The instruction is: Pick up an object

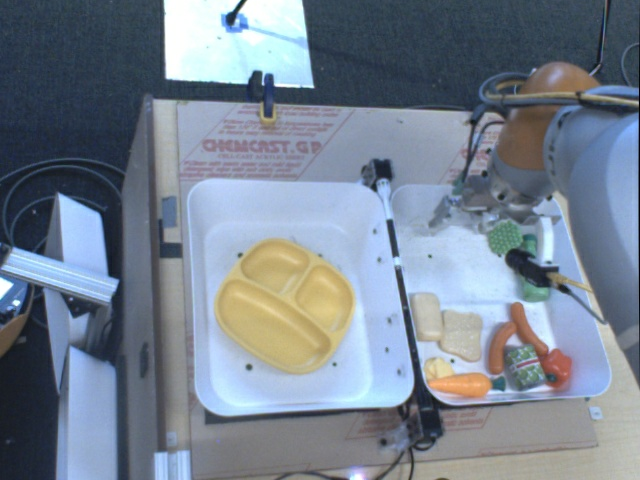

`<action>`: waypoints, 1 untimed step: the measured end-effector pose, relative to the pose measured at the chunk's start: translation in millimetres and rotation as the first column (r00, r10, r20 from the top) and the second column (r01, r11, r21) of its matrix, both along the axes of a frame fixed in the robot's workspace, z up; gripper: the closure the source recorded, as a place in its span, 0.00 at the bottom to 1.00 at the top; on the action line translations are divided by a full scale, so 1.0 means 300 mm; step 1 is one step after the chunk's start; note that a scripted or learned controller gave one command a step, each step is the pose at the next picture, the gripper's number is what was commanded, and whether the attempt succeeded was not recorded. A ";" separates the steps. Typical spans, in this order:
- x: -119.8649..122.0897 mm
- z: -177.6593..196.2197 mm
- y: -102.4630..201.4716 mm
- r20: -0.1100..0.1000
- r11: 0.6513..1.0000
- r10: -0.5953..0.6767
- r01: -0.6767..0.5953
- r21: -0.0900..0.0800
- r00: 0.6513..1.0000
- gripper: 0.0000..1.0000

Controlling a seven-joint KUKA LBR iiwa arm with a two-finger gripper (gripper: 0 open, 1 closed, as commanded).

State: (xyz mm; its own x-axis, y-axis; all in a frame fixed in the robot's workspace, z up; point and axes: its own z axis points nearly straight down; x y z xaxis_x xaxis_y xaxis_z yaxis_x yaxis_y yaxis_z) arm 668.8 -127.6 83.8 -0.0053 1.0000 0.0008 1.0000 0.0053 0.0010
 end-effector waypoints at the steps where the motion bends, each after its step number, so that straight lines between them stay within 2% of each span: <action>1: -0.279 0.041 0.069 0.000 1.000 -0.004 0.004 -0.001 1.000 0.00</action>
